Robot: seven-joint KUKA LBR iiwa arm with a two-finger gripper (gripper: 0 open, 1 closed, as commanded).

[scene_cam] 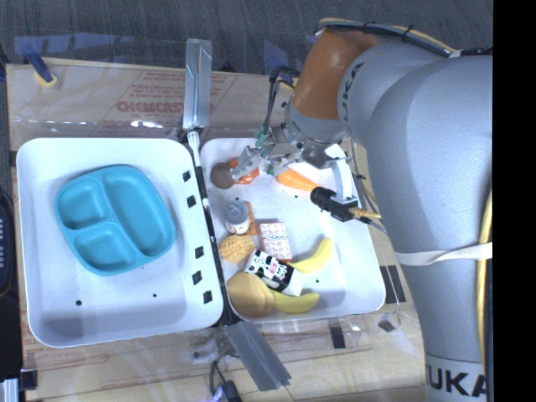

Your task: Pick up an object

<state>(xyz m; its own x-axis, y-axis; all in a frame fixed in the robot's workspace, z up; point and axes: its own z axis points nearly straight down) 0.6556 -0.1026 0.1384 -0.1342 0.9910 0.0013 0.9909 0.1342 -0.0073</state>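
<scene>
My gripper [254, 161] is low over the far left corner of the right bin [362, 262], with the arm reaching in from the right. A small orange-red piece [244, 175] lies right under it, and a brown round object [222, 174] sits just to its left. An orange carrot [295, 177] lies just right of the gripper. I cannot tell whether anything is held.
Nearer the front of the right bin are a small jar [237, 217], a round cracker [237, 246], a patterned card box [275, 240], a black-and-white spotted object [273, 271], two bananas [315, 257], and a tan fruit [249, 295]. A blue divided plate [115, 217] lies in the left bin [50, 308].
</scene>
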